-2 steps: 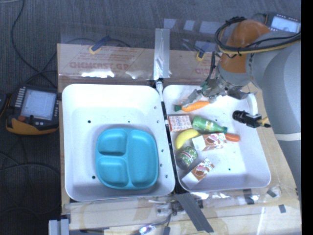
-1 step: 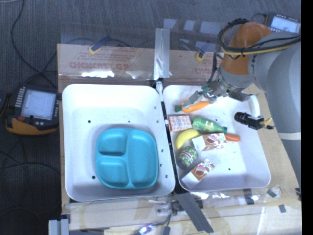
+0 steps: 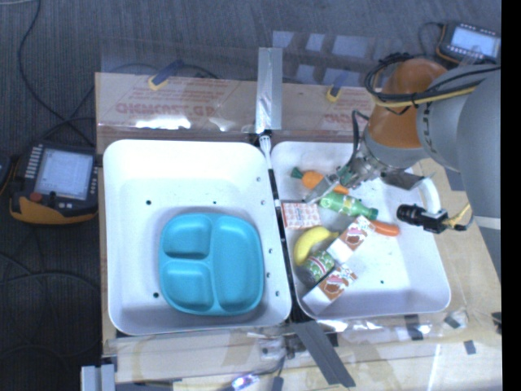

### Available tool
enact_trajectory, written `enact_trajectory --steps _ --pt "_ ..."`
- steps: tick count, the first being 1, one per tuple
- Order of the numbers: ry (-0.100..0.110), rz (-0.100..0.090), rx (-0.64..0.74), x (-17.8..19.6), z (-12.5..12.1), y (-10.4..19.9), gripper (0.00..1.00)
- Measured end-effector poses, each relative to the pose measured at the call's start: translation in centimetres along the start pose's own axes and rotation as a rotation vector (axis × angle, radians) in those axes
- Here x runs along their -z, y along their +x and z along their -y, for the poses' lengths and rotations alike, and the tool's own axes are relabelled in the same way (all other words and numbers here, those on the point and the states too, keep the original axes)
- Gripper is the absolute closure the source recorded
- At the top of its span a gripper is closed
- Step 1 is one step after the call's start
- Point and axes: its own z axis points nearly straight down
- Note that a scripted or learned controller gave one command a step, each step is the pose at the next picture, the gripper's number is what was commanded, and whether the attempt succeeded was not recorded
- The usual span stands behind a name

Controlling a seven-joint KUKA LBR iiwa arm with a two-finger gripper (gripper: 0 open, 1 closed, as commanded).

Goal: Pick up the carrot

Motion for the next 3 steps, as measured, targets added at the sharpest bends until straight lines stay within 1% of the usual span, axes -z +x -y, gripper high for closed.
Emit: enact_trajectory --steps 1,2,3 --pt "0.035 -0.024 0.181 -0.8 -2.8 -1.3 0.00" --pt "0.024 -0.016 0.184 0.0 -3.0 -1.4 1.00" --pt "0.029 -0.022 0.185 0.7 -2.9 -1.3 1.00"
